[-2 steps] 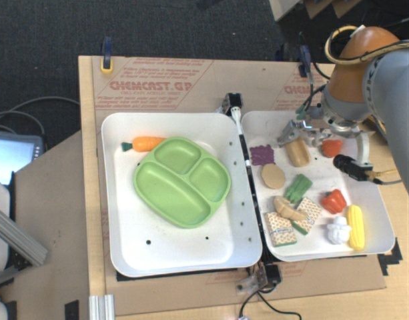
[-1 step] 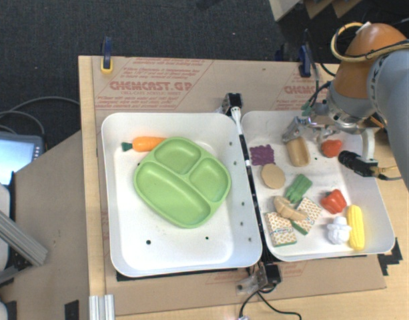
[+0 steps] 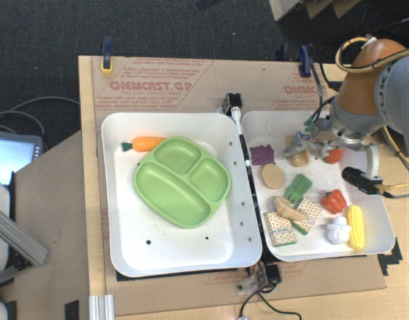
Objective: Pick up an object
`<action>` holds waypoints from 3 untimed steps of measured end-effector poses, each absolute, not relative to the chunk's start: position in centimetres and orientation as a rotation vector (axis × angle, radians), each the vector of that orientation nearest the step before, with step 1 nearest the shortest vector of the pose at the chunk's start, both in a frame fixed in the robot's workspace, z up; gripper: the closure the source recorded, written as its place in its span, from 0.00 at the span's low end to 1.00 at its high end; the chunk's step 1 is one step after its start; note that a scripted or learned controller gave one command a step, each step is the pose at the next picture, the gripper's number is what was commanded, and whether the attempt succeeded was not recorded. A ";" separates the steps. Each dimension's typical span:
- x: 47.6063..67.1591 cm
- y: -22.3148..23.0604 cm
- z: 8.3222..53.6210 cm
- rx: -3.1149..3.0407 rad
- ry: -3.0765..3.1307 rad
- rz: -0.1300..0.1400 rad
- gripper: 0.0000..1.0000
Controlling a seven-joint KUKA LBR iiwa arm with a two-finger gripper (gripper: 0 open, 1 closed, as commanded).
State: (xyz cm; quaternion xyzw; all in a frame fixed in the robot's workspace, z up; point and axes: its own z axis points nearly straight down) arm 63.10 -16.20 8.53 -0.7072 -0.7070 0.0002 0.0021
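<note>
- Carrot (image 3: 146,143) lies at the upper left of the left bin (image 3: 117,199), touching the rim of the green divided plate (image 3: 182,181) that fills the bin's middle.
- Across the divider we see the right bin (image 3: 384,235), with a purple piece (image 3: 262,155), a tan round piece (image 3: 273,176) and a green piece (image 3: 298,187) near its left and centre.
- Lower down we find two patterned crackers (image 3: 281,231), a red pepper (image 3: 333,201), a white lump (image 3: 337,231) and a yellow corn cob (image 3: 355,227).
- At the upper right, the gripper (image 3: 309,149) sits low over the bin's top end, next to a tan object (image 3: 298,159) and a small orange-red object (image 3: 333,155); we cannot tell how its hand stands.
</note>
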 end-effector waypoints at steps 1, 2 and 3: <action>66.9 -14.6 8.5 -2.221 -2.229 -0.004 0.00; 66.8 -14.7 9.6 -2.224 -2.229 -0.005 1.00; 64.4 -8.7 19.1 -2.219 -2.231 -0.010 1.00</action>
